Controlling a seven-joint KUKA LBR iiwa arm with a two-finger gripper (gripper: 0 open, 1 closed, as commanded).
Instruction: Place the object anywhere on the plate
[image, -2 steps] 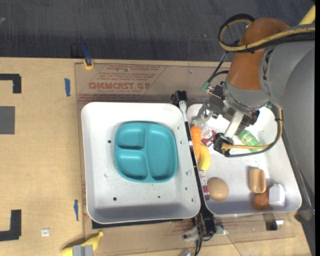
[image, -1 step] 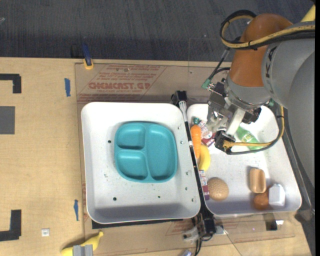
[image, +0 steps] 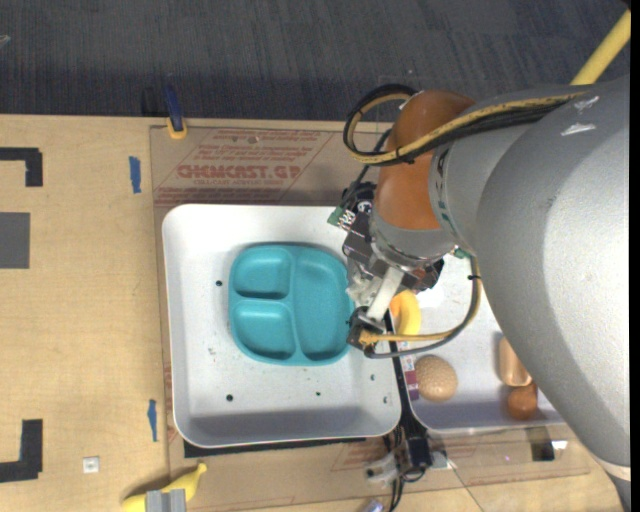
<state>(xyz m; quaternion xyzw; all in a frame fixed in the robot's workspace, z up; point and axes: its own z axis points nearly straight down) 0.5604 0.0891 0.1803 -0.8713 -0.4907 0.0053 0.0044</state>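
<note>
A teal divided plate (image: 285, 302) lies in the left white bin (image: 195, 330), towards its middle. My gripper (image: 374, 297) hangs over the plate's right edge, close to the wall between the two bins. A small yellow object (image: 406, 312) sits right beside the gripper on its right, over the dividing wall. The wrist hides part of it, so I cannot tell whether it is held or just resting there.
The right bin (image: 465, 415) holds a tan round object (image: 435, 378) and two brown objects (image: 514, 364) (image: 522, 401), partly under the arm. A blue clamp (image: 175, 112) stands at the bench's back, and a yellow tool (image: 165, 490) at the front left.
</note>
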